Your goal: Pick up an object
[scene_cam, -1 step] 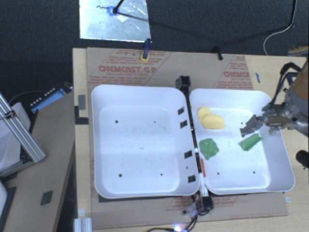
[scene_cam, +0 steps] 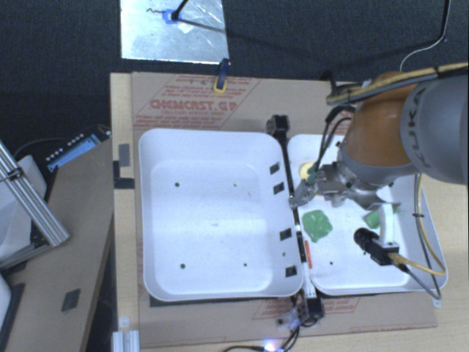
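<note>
Reaching in from the right, the grey arm with the orange band (scene_cam: pixel 377 134) is hanging over the right shallow white plastic bin (scene_cam: pixel 344 273). Its gripper (scene_cam: pixel 315 185) is sitting low near the bin's left wall; open or closed, I cannot tell. A flat green soft object (scene_cam: pixel 317 225) is lying just below the gripper. The left white bin (scene_cam: pixel 212 211) is standing beside it on the bench (scene_cam: pixel 73 218).

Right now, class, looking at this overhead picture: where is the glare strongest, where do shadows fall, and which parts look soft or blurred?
In the camera view, glare is strongest on the shiny metal sheet at top; the left bin is evenly lit, with faint shading along its walls; the arm looms large and slightly soft, shading the right bin; the green object reads clearly though its edges are fuzzy.
</note>
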You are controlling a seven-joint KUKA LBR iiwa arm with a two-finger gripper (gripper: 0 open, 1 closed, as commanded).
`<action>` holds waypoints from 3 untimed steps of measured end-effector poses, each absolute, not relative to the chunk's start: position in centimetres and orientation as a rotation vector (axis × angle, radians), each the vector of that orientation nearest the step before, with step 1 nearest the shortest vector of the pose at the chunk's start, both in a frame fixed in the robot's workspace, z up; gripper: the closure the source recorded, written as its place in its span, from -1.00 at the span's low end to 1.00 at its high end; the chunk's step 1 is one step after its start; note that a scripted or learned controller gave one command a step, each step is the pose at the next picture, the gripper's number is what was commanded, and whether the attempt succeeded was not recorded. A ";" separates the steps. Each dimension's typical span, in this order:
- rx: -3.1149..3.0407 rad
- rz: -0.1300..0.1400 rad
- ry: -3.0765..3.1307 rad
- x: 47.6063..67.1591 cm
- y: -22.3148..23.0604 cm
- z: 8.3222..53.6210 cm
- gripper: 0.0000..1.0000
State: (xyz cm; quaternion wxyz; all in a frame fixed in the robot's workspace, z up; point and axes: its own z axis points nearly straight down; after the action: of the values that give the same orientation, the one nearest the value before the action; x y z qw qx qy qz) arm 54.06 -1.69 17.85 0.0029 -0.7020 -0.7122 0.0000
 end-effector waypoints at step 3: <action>-2.218 -0.009 -2.233 66.9 -1.5 38.8 1.00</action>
State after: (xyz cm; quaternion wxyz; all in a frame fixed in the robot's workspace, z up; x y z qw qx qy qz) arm 66.94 -1.45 38.77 -0.0031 -0.7047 -0.7095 -0.0027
